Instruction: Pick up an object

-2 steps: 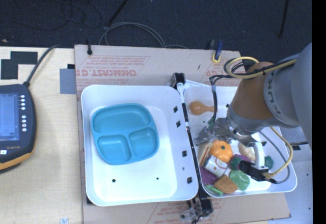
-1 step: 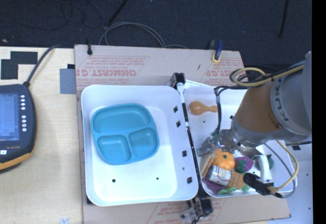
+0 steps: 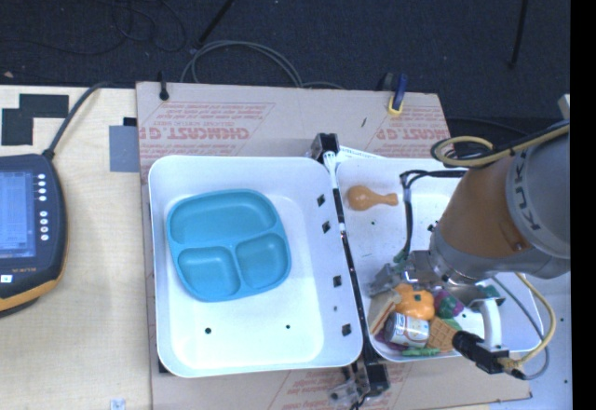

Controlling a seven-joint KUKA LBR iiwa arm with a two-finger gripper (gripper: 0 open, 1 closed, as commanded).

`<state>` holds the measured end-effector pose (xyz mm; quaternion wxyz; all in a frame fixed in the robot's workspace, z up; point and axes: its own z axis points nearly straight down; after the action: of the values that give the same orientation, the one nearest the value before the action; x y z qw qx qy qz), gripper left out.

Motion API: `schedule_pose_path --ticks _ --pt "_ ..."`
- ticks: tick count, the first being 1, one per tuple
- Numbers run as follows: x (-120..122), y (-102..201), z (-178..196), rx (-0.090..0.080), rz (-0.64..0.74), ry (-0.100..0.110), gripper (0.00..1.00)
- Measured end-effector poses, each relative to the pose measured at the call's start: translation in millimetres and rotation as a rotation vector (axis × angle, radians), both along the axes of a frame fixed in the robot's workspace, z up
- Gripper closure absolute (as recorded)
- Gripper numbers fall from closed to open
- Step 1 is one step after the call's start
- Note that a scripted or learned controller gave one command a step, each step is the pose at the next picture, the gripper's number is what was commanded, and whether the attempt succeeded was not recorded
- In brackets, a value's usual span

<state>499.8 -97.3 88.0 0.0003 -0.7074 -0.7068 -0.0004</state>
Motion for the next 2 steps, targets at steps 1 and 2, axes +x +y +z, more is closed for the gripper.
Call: schedule_pose_path --ticks 1,2 --pt "-15 5 0 0.0 -0.003 0.001 0.0" --pt "4 14 -1 0.0 0.001 0.003 0.0"
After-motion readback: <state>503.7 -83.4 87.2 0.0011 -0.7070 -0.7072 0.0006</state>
